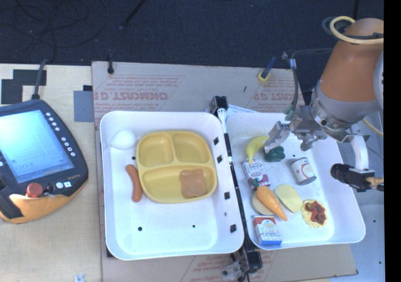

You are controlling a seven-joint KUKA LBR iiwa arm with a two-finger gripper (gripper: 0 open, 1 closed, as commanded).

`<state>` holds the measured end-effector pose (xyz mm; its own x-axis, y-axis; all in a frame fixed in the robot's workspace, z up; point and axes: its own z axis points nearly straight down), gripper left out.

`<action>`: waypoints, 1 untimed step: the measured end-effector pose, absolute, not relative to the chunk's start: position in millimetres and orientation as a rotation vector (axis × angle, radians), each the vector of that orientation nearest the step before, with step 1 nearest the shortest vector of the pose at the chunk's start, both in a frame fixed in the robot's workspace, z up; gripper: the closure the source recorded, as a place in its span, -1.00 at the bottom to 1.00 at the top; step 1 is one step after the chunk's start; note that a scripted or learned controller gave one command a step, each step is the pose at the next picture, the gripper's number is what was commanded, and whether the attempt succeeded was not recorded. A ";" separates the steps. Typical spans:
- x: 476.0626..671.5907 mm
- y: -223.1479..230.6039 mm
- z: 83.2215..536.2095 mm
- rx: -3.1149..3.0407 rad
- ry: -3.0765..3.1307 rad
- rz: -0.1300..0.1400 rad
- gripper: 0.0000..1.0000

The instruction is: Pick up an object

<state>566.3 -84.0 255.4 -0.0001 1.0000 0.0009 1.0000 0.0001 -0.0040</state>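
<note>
My gripper [293, 139] hangs over the upper part of the right bin [351, 230], with its two fingers spread apart and nothing between them. Its left finger [276, 135] ends just above a small dark green object [274, 154] beside a yellow banana [254, 146]. Below the right finger stands a small can [303, 170]. Lower in the same bin lie a printed packet [255, 173], a carrot [271, 202], a pale yellow slice [289, 198], a small pizza piece [314, 213] and a little carton [267, 230].
The left bin [163, 237] holds a yellow divided plate [174, 149] with a brown patty [193, 183] in it, a sausage [135, 182] and a white egg [123, 140]. A tablet-like pendant [34, 149] lies to the far left. A black divider [225, 168] separates the bins.
</note>
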 end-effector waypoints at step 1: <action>554.5 -90.5 170.9 -2.221 -2.216 0.004 -1.00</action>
